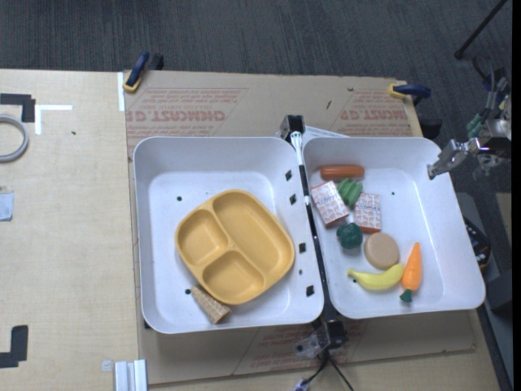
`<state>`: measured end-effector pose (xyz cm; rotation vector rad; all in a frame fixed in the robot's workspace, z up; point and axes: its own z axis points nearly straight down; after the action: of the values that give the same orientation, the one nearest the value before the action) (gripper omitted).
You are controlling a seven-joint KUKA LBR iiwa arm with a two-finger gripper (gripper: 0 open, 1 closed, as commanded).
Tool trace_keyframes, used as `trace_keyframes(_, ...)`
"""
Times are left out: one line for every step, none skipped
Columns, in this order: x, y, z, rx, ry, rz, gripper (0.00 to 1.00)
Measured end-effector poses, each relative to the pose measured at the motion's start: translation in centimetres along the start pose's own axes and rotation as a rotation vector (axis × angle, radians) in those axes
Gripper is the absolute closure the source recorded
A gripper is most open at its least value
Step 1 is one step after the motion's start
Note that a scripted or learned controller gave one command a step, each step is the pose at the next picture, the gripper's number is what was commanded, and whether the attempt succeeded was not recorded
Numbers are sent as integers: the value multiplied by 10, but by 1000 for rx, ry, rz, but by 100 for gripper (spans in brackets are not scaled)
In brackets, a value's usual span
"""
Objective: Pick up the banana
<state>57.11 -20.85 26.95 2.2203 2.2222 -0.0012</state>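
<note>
Banana (377, 278) lies untouched low in the right bin (440, 218), my gripper (444, 161) hangs at that bin's upper right edge, grasp state unclear, so pickup remains.

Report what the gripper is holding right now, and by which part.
Nothing is held. The gripper sits at the right bin's upper right rim, apart from the banana, which lies in that bin beside the carrot.

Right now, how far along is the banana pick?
Nothing looks done yet: the banana lies on the floor of the right bin, beside the carrot and below the round cookie. In hand: the tool sits at the bin's upper right rim, well away from it. Left: reach, grasp, lift.
</note>
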Motion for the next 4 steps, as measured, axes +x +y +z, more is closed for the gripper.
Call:
trace_keyframes(57, -69, 64, 0, 1, -28, 0)
trace_keyframes(116, -93, 100, 0, 1, -16, 0)
trace_keyframes(116, -92, 176, -3, 0, -47, 0)
trace_keyframes(114, -91, 166, -7, -3, -44, 100)
